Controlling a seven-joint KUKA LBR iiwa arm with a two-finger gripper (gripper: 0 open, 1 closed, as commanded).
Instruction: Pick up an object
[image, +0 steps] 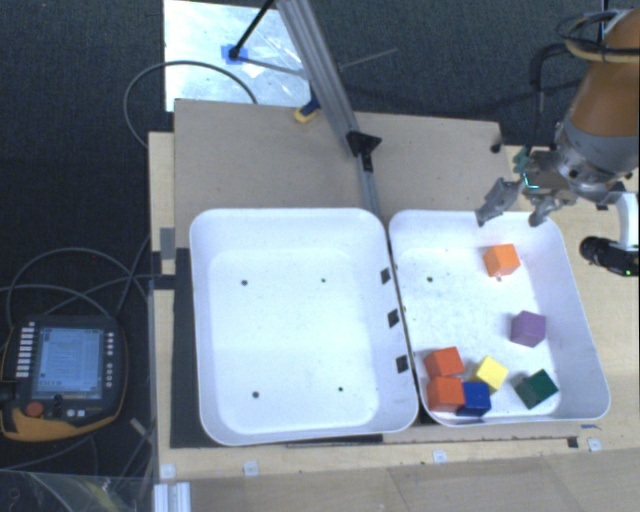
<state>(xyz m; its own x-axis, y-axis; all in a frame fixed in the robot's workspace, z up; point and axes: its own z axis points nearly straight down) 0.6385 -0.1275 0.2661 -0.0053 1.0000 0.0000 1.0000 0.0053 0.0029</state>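
Observation:
My gripper (520, 206) hangs above the far edge of the right bin (570, 290), its two fingers spread apart with nothing between them. Just below it, an orange cube (501, 260) lies in the bin's far part. A purple cube (528, 327) sits toward the bin's right side. At the near end lie two orange cubes (445, 376), a yellow cube (491, 372), a blue cube (476, 397) and a dark green cube (537, 388).
The left bin (215, 330) stands beside the right one, joined by black clips. A metal pole (330, 85) slants across the back of the bench. A teach pendant (62, 375) lies on the floor at left.

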